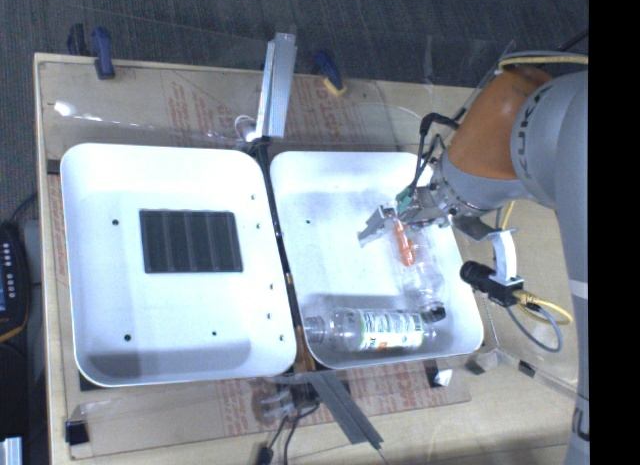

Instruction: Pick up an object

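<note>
Bottle, clear plastic, labelled: lies along right white bin's near wall, long axis left-right, cap end right. Second clear bottle with orange part lies beneath grey gripper. Left white bin holds dark ribbed panel.

Arm cut off at right; hand fingers indistinct
</note>
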Action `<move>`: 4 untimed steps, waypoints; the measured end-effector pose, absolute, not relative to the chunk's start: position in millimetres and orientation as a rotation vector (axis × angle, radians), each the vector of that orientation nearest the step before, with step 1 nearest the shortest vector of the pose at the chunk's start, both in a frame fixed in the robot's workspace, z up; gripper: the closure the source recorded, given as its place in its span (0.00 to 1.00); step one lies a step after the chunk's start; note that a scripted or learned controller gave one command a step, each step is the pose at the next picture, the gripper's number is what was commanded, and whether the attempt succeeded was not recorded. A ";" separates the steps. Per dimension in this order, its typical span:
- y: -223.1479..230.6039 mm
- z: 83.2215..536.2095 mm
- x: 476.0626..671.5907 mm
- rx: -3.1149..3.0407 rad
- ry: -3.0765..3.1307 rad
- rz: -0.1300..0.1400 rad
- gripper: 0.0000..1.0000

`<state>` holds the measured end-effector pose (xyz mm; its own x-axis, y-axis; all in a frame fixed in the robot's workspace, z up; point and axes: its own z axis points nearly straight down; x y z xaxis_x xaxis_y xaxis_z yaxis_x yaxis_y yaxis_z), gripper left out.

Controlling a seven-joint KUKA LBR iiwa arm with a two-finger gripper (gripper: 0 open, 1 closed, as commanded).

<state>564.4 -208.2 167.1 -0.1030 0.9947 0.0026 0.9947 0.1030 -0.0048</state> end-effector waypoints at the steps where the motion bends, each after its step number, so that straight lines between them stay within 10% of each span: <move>1: -209.2 166.0 577.0 -2.069 -2.366 -0.001 0.00; 4: -208.8 207.8 586.0 -1.912 -2.494 0.002 0.00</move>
<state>586.0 -208.8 207.8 -0.2594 0.9658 -0.0013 0.9658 0.2594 -0.0003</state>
